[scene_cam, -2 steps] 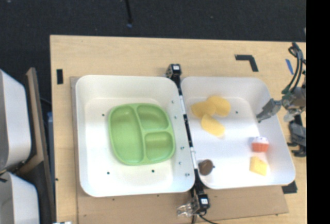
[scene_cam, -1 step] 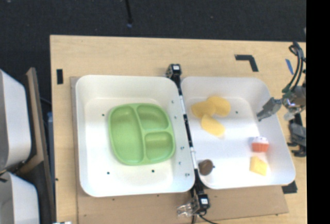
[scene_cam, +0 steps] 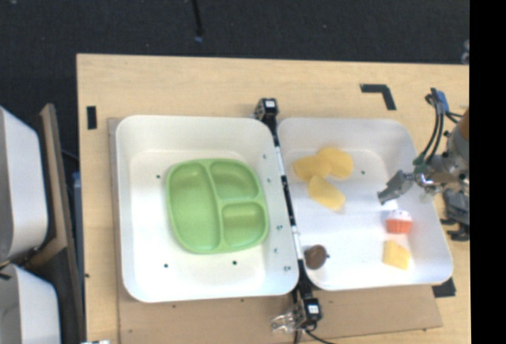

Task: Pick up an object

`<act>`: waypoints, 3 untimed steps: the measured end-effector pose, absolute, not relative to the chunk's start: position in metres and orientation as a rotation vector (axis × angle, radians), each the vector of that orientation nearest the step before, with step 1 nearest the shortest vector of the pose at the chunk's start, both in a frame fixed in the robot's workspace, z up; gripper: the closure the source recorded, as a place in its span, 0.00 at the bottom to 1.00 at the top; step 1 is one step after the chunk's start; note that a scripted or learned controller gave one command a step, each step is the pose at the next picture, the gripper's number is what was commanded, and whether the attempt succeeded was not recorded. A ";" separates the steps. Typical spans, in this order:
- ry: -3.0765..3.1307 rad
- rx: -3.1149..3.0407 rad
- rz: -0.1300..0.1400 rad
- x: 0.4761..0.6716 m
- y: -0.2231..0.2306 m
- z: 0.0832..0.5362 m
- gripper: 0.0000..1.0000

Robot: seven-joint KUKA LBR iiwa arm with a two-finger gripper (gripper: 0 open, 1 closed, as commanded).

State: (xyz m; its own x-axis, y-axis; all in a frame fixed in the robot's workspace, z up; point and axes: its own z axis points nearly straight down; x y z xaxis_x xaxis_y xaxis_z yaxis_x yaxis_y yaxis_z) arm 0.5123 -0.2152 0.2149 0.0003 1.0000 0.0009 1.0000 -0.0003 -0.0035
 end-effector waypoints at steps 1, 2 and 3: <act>-2.219 -2.221 0.003 0.509 -0.221 0.171 0.00; -2.228 -2.230 -0.005 0.516 -0.225 0.134 0.00; -2.229 -2.231 -0.009 0.517 -0.225 0.146 1.00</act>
